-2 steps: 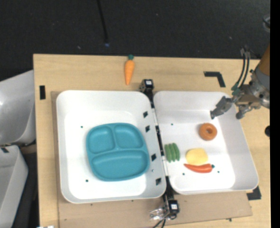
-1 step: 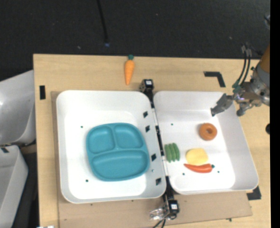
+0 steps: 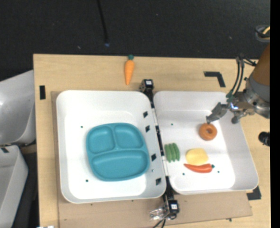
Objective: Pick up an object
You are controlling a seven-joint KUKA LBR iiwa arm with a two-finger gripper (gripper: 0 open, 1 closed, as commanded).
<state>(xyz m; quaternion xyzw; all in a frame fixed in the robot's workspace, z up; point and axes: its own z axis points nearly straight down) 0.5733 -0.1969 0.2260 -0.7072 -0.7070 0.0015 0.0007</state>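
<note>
The gripper (image 3: 224, 112) is spread wide and holds nothing, just above the orange donut (image 3: 208, 132) near the right bin's (image 3: 242, 172) far right edge. A yellow lump (image 3: 196, 155), red pepper (image 3: 198, 168) and green veggie (image 3: 172, 152) sit by the bin's near left corner.

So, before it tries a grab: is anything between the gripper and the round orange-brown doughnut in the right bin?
Nothing visible. The gripper hangs just up-right of the round orange-brown doughnut, with bare white bin floor around them.
</note>
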